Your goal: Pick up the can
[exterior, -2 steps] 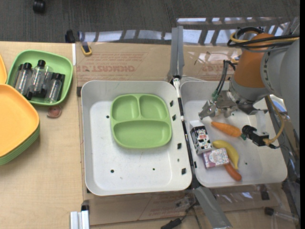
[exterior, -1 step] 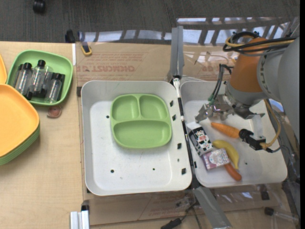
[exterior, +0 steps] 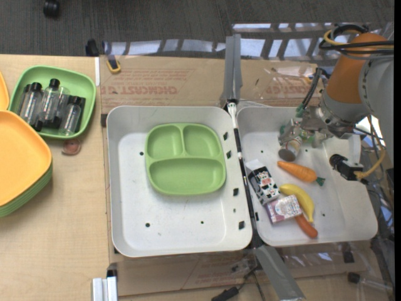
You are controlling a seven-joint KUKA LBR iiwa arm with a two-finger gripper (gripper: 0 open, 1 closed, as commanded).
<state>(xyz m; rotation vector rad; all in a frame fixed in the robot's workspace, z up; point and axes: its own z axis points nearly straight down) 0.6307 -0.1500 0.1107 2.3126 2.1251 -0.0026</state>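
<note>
Nearest the onlooker, in the right white plastic bin (exterior: 351, 231), lie a red pepper-shaped toy (exterior: 306, 226), a small pink pouch (exterior: 283, 208), a yellow toy banana (exterior: 301, 197) and a black-and-white printed carton (exterior: 264, 183). Just beyond them an orange toy carrot (exterior: 299, 171) lies across the bin floor.

Further back in the same bin, the small metal can (exterior: 289, 151) lies tipped, its dark round end facing the front-left; its long axis appears to run back and to the right, toward the arm. The gripper (exterior: 305, 132) sits directly above and just behind the can, at or very near contact. Whether it is spread or pressed together cannot be told; the wrist hardware hides that. No grasp can be confirmed.

In my judgement, the coming move turns on this: the can lies just forward-left of the gripper, carrot close in front.

The left white bin (exterior: 125, 224) bears a green three-part plate (exterior: 185, 157).
</note>
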